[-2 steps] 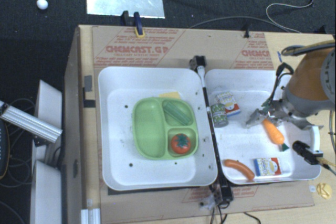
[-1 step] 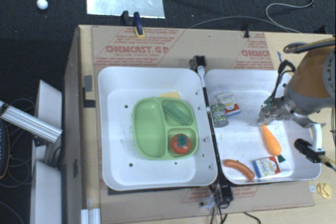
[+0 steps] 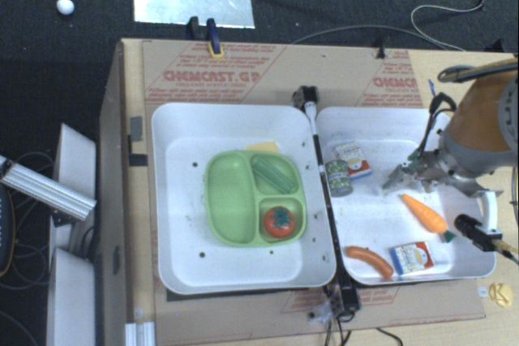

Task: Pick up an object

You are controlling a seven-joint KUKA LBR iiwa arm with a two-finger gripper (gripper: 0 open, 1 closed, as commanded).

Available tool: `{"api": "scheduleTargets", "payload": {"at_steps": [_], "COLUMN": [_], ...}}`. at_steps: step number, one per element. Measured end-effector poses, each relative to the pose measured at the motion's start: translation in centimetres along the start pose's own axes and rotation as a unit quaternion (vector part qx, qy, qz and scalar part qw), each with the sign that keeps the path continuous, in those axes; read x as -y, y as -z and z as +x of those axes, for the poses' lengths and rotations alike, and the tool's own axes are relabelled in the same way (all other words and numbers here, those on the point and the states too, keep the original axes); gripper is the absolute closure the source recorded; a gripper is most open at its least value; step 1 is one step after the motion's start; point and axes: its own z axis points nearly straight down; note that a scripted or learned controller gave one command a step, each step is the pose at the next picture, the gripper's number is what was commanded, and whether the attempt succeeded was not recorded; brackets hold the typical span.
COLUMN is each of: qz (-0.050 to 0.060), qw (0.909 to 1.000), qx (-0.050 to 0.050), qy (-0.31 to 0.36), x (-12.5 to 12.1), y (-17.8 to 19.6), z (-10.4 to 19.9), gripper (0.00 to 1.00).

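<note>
The right bin holds an orange carrot, a red-brown sausage, a small carton, a green-labelled can and a little printed box. My gripper hangs low over this bin, just up and left of the carrot's thick end and to the right of the can. Nothing shows in its grip. The grey arm with its orange band reaches in from the right.
The left bin bears a green divided plate with a red tomato and a green vegetable; a yellow piece lies behind it. A black part of the arm overhangs the right bin's edge.
</note>
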Motion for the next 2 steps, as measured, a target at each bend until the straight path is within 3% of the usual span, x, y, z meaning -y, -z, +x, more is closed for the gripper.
{"api": "scheduleTargets", "payload": {"at_steps": [1, 2], "qz": [0.002, 0.000], "qw": [1.0000, 1.0000], "qx": [0.000, 0.000], "qy": [0.000, 0.000], "x": [5.1, 5.0], "y": [-1.1, 0.0], "z": [-2.9, -2.9], "gripper": [0.00, 1.00]}}
